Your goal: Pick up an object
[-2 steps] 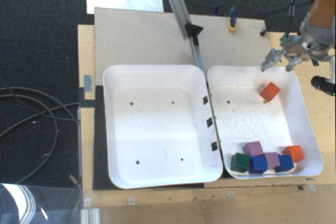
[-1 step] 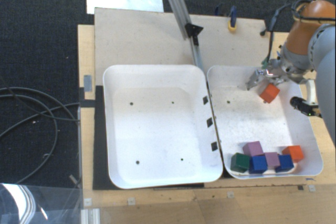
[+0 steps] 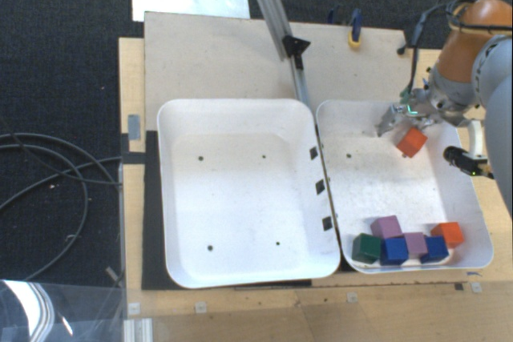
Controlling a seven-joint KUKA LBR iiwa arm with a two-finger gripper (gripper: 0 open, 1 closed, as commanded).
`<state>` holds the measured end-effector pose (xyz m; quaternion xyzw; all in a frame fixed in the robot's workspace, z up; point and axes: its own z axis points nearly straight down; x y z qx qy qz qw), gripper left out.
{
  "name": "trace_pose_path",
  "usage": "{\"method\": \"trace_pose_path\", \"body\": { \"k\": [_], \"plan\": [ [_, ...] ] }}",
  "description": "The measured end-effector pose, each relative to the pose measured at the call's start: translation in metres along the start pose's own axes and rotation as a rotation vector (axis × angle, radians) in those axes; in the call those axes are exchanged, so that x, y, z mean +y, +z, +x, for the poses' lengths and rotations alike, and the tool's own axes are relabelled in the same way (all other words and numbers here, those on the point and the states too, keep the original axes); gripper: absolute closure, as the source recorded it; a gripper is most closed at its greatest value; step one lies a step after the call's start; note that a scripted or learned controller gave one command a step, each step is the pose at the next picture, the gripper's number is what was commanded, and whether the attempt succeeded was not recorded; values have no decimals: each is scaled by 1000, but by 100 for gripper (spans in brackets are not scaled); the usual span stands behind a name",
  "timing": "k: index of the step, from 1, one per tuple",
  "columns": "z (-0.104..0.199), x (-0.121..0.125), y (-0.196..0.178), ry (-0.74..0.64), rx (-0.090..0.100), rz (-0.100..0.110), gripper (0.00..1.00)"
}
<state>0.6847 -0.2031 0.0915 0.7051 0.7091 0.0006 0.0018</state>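
Note:
My gripper [image 3: 407,126] hangs over the back of the right bin [image 3: 361,180], coming in from the right. A tilted orange block [image 3: 412,142] sits between its fingertips, and the gripper is shut on it. The block appears to be raised off the bin floor. At the front of the same bin lies a cluster of blocks: a green one [image 3: 367,247], a purple one [image 3: 386,227], a blue one [image 3: 394,251], a second purple one [image 3: 415,243], a second blue one [image 3: 435,250] and a second orange one [image 3: 449,233].
The left bin [image 3: 240,196] lies next to the right one, sharing a middle rim. A slanted metal pole [image 3: 272,4] rises behind the bins. Clamps [image 3: 353,26] sit on the bench's back edge. Cables [image 3: 48,172] lie on the floor at left.

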Motion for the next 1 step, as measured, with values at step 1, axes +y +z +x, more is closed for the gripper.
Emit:
{"method": "trace_pose_path", "body": {
  "k": [1],
  "plan": [
    [0,2,-13,-4,-3,-5,100]
  ]
}}
